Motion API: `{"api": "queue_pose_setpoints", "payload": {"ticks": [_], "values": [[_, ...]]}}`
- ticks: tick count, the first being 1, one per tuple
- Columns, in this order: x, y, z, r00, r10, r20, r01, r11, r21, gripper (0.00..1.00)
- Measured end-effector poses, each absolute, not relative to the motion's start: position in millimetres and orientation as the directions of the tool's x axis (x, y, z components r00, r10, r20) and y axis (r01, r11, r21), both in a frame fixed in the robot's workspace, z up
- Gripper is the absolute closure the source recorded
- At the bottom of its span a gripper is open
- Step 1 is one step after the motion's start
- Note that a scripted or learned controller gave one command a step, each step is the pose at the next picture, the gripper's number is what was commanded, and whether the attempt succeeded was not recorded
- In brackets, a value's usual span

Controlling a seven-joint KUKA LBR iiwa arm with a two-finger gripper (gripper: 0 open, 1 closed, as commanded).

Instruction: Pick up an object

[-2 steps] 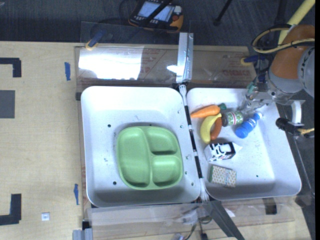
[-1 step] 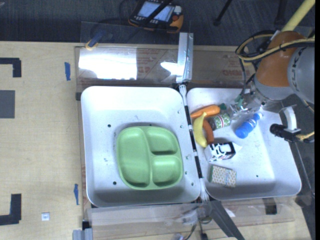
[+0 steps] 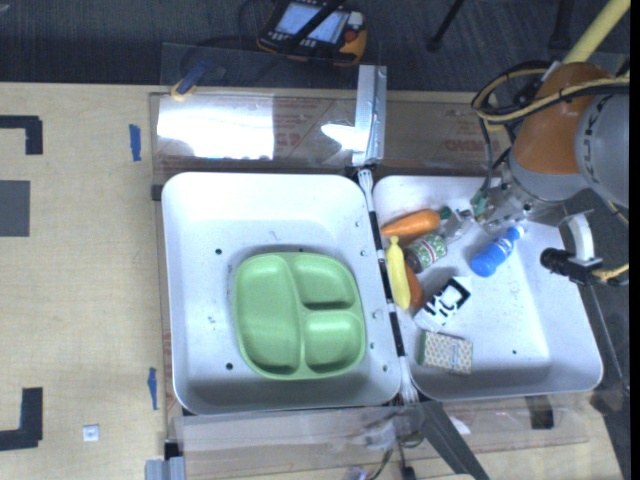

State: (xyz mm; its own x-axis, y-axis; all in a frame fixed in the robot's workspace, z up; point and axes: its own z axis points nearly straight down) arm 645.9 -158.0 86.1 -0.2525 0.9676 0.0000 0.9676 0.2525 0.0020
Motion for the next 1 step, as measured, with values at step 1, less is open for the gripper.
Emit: {"api": "queue_pose_setpoints", "payload": {"ticks": [1], "values": [[618.8, -193.4, 90.0, -0.206, 0.978, 0.018, 0.978, 0.206, 0.009, 0.00]]}}
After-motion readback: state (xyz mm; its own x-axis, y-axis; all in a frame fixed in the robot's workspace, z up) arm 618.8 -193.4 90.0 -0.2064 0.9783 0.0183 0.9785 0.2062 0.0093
